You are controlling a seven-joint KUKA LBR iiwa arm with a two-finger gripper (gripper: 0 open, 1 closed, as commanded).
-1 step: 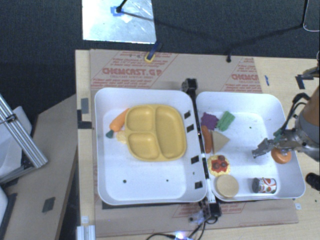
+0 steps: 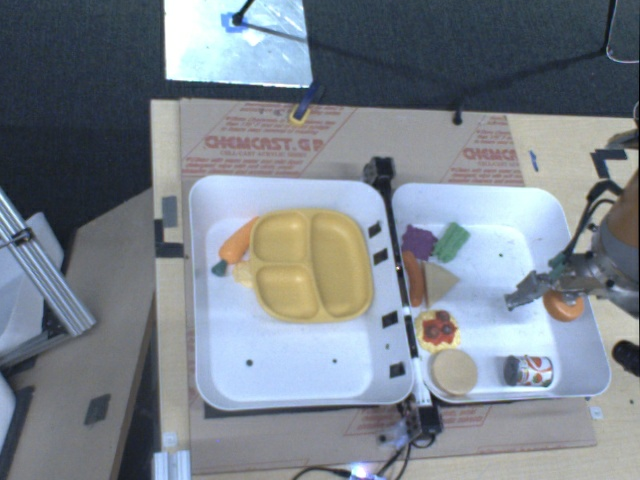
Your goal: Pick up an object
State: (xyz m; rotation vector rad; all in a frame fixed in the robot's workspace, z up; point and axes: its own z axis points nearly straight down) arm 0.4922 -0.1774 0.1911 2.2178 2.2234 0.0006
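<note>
Cables [image 2: 385, 448]: seen at bottom edge of frame, below the seam btwn the two bins.
Can [image 2: 528, 371]: lying on its side in lower right corner of right bin [image 2: 500, 243]; red/white label, dark end turned left.
Round disc [image 2: 454, 372]: tan, lower left of right bin, just left of can, apart from it.
Pizza toy [image 2: 438, 329]: yellow w/ red spots, just above disc, against the bin's left wall.
Orange object [image 2: 565, 306]: round, at right side of right bin, partly covered by the arm; touching or just beside the gripper, exact contact can't be told.
Gripper [image 2: 522, 295]: reached in from right of frame, low over right bin, tip pointed left; fingers seen as one dark mass, so apart or together can't be told. Nothing is seen btwn them.
Arm [image 2: 612, 258]: grey, entered at right edge, mid-height.
Tan wedge [image 2: 440, 281]: left-centre of right bin, beside a red-orange stick [image 2: 415, 278] laid along the left wall.
Purple piece [image 2: 419, 240]: upper left of right bin; green piece [image 2: 452, 241] just right of it, tilted.
Left bin [image 2: 215, 298]: yellow divided plate [image 2: 308, 264] at centre, three sections.
Carrot [image 2: 234, 244]: orange, tucked at plate's upper left rim, green end down-left.
Cardboard sheet [image 2: 270, 138]: under both bins, red print.
Metal plate [image 2: 235, 28]: on dark floor, top left of frame.
</note>
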